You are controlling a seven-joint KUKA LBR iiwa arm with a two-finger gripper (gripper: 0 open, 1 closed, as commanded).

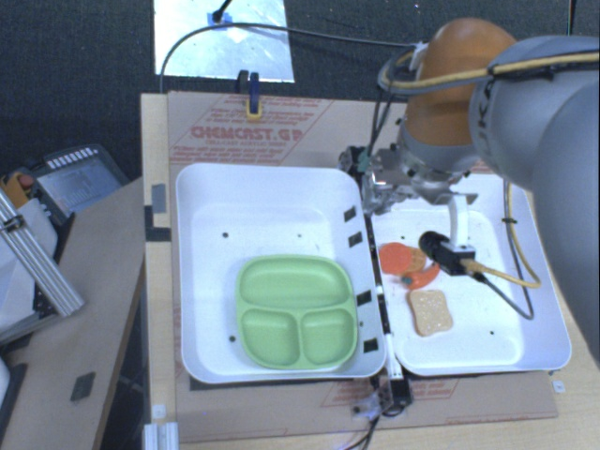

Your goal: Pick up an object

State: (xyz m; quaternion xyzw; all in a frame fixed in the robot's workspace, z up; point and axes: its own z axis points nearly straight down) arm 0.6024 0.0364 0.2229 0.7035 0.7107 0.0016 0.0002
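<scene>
Nearest, a tan toast slice (430, 311) is seen lying flat in the right bin (506, 350), toward 7 o'clock of its floor. At a similar depth, a green divided plate (298, 309) is set in the left bin (234, 204), toward 5 o'clock, close to the wall shared by the bins. Just beyond the toast slice, at 9 o'clock of the right bin, an orange-red piece (401, 256) is found. Its right side is hidden behind the robot, and its kind cannot be made out. Farther on, the gripper (380, 193) is held over the 11 o'clock corner of the right bin. Whether it is open or closed cannot be told, and nothing can be seen in its grasp. The bin's far edge is covered by the grey arm (544, 111), which is cut off at 3 o'clock of the view.
</scene>
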